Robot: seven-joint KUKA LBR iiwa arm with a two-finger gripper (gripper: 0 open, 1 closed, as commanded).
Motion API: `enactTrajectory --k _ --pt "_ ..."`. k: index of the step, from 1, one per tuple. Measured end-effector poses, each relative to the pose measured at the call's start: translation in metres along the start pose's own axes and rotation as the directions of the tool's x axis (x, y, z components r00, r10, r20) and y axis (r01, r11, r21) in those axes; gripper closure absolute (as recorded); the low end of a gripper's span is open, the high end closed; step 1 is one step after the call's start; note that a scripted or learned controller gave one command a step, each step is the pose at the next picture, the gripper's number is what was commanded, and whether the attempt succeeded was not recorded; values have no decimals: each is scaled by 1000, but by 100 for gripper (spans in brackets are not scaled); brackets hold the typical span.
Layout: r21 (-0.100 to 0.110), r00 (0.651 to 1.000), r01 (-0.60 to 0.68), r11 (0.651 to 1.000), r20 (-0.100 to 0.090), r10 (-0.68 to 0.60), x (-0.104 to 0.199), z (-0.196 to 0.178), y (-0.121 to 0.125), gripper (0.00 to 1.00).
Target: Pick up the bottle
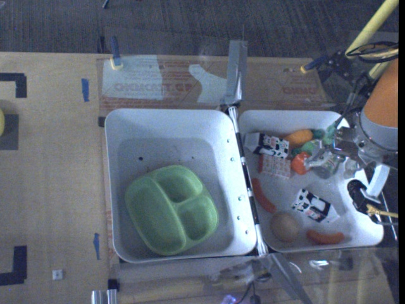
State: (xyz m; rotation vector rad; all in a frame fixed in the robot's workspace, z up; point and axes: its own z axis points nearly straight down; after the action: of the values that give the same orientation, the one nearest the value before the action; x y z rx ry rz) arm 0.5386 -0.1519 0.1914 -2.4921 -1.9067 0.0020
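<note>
Arm: grey body with a wide orange band above the wrist. Below the band sits a pale grey, rounded wrist housing. End effector: metallic silver-grey parts, blurry, detail hard to read. Black cable loops near the upper arm; a second black loop hangs beside a white bracket lower down.
</note>
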Motion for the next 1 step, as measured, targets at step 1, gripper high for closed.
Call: enactTrajectory --k 1 --pt "-4 996 -89 996 1 89 23 94 -49 0"
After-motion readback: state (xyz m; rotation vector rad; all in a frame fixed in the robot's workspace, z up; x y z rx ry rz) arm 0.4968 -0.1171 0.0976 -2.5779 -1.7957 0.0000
